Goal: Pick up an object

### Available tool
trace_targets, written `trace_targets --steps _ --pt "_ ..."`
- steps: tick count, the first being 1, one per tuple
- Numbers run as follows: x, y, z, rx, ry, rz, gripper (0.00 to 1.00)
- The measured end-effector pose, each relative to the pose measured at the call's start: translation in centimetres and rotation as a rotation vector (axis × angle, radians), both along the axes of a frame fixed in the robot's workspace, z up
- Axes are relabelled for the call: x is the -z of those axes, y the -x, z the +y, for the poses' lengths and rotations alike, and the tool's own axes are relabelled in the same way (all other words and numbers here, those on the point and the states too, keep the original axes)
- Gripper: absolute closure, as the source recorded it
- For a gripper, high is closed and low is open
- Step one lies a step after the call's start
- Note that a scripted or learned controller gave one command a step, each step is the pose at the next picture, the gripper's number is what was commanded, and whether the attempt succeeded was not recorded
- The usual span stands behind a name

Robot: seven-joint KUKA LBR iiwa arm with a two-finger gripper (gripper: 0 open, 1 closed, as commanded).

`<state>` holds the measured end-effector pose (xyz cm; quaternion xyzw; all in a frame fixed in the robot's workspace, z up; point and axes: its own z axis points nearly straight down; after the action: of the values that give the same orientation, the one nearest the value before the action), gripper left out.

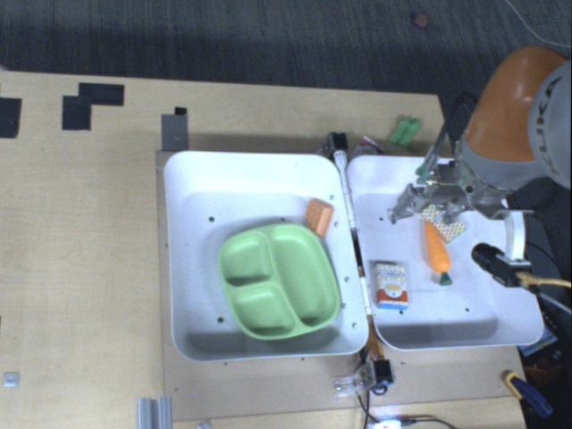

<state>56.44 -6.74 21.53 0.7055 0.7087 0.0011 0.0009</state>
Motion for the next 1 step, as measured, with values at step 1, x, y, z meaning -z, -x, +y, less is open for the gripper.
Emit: trace_targets --steps 1 --pt "12.88 1.26 -2.58 0.002 0.001 -0.004 0.0"
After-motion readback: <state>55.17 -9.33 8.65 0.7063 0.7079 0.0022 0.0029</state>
